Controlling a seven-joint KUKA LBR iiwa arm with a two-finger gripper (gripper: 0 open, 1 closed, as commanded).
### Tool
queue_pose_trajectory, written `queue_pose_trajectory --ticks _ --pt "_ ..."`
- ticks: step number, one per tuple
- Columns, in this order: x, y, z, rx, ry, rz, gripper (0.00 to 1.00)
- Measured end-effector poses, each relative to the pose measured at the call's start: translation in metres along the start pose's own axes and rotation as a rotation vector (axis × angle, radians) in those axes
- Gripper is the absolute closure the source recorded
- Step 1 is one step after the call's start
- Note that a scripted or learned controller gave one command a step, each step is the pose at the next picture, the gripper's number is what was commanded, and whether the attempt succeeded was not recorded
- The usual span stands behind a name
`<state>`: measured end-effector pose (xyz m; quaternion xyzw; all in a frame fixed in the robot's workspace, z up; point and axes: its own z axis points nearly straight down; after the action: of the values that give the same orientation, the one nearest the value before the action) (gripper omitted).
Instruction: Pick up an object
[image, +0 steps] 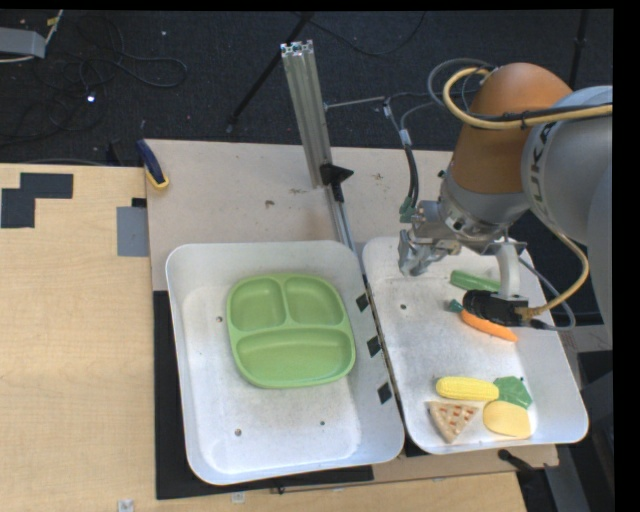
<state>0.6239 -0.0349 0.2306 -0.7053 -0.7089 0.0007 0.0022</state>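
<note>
From above, the end effector (415, 255) hangs over the right bin's (420, 400) far left corner; whether it is open or closed I cannot tell. Corn (466, 388), carrot (490, 326) and pizza slice (452, 419) lie apart from it.

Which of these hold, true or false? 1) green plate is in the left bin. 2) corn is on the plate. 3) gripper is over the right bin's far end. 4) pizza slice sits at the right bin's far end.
1) True: the green plate lies in the left bin.
2) False: the corn lies in the right bin, near end.
3) True: the gripper hangs there.
4) False: the pizza slice is at the near end, beside the corn.
</note>
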Motion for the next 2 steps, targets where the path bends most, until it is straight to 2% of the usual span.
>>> queue_pose_trajectory --ticks 2 --pt "0.101 -0.005 -0.007 0.000 -0.001 0.000 1.00"
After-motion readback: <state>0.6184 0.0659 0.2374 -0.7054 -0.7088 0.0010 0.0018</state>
